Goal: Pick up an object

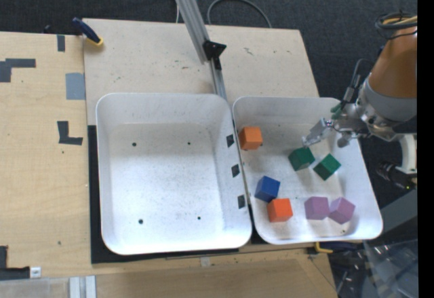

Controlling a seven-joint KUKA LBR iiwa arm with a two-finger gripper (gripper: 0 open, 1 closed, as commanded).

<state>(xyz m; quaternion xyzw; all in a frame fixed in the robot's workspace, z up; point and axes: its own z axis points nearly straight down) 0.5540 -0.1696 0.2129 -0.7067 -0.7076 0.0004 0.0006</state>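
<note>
Hovering with jaws spread and holding nothing above the two green cubes in the right bin, they risk nudging both cubes instead of gripping one.

A pale wooden bench bears two white bins side by side, on a black mat

No text, label, brand, number or sign can be read anywhere in the frame. The blocks in the right bin show plain coloured faces. The grey and black tape pieces on the bench at the left of the frame carry no writing.
</note>
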